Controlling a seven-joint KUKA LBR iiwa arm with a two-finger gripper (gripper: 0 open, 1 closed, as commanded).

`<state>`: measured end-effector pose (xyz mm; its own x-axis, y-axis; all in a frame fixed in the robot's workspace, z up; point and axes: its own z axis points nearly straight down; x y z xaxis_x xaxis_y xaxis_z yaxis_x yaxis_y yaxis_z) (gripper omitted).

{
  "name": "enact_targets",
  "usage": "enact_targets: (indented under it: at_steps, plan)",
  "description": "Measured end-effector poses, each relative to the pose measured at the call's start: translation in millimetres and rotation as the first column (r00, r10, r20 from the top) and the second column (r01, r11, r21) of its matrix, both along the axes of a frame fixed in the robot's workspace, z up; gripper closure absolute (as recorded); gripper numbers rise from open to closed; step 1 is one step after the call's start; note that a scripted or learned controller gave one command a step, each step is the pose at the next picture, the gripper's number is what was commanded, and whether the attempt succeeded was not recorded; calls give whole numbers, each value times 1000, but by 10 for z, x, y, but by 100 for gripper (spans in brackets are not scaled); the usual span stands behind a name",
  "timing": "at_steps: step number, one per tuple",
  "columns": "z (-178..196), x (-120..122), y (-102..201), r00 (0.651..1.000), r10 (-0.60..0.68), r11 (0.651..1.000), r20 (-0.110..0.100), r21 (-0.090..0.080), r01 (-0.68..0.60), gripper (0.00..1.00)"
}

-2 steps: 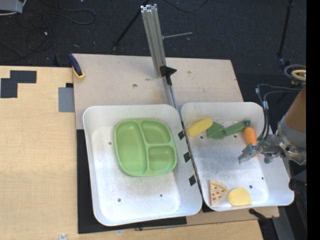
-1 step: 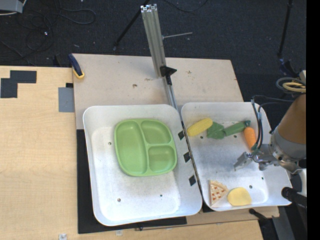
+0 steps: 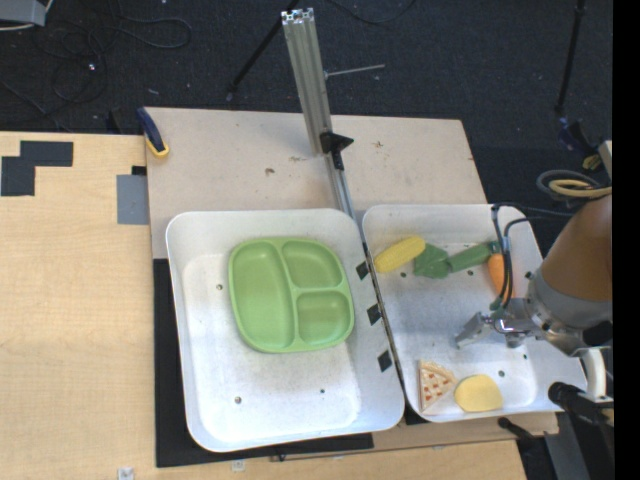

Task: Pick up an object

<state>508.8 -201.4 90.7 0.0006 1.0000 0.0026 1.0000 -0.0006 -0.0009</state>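
Two white bins side by side on the bench. Landmark: the divided green plate (image 3: 291,295), lying flat in the left bin (image 3: 200,368), near its middle.

Right of the plate, across the bins' shared edge, the right bin (image 3: 440,348) holds all the loose items. Corn cob (image 3: 399,254): just right of the plate's upper corner. Green toy (image 3: 452,261): further right, touching or nearly touching the corn. Carrot (image 3: 496,271): right again, at the green toy's far end. Pizza slice (image 3: 434,383): below and right of the plate, near the bin's front edge. Yellow round piece (image 3: 479,394): just beside the pizza, on its far side from the plate.

Gripper (image 3: 470,334): well right of the plate, low over bare bin floor between the carrot and the pizza slice, pointing toward the plate. Nothing seen between its tips. Too small and blurred to tell how wide it stands.

Upright metal post (image 3: 310,78): behind the plate.
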Motion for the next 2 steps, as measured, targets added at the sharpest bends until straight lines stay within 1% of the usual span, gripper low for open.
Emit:
enact_targets:
  at_steps: [1,2]
  plan:
    - [123,20,-2,1000,-2,1000,6,1,2,100]
    - [737,-3,-63,1000,1,1000,4,-4,-1,100]
